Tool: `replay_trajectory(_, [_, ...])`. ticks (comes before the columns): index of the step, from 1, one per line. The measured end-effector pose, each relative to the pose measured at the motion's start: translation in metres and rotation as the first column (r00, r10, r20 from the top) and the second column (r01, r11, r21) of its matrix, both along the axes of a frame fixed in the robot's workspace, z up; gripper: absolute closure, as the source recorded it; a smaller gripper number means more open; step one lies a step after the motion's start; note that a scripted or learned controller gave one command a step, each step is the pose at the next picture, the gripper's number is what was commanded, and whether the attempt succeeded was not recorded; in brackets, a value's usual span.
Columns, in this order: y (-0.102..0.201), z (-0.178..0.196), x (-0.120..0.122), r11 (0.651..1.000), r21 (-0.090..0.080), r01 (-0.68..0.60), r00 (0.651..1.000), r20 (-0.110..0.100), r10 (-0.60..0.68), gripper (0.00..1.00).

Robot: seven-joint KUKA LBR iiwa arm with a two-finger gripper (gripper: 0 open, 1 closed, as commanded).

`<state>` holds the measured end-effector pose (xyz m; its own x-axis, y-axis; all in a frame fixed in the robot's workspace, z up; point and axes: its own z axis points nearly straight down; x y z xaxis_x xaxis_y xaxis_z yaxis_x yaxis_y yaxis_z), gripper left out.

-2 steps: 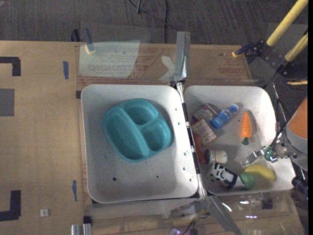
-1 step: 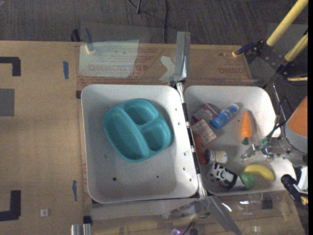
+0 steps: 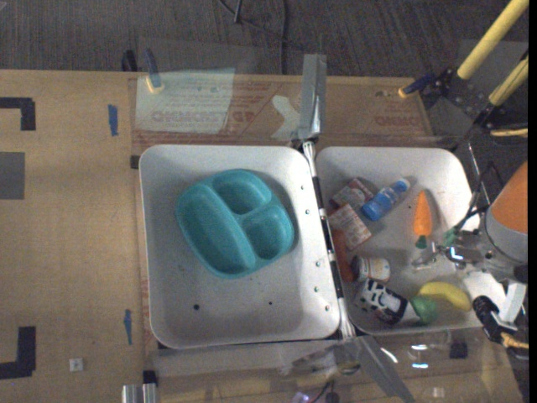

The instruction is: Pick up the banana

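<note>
Yellow and curved, the banana lies at the lower right of the frame, in the near right corner of the right bin, with a small green piece touching its left end. Just left of that sits a black-and-white toy, and above it a small can. Up the frame from the banana, the gripper reaches in from the right edge, apart from the banana; whether its fingers are spread or closed cannot be told, and nothing is visibly held. An orange carrot stands just above the gripper, a blue bottle lies to its left, and small packets lie near the divider. Further left, the left bin holds a teal divided plate in its upper middle.
</note>
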<state>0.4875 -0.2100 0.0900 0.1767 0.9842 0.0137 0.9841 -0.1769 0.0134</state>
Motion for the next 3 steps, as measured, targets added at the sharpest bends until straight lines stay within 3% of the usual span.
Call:
replay_trajectory(1, [-0.003,-0.001,-0.004,0.972,-0.005,-0.235,0.972,-0.010,0.235,0.00])
replay_trajectory(2, [-0.009,0.010,-0.004,0.973,-0.021,-0.229,0.973,-0.004,0.229,1.00])
replay_trajectory(3, [-0.006,0.009,-0.003,0.972,-0.013,-0.234,0.972,-0.006,0.234,0.00])
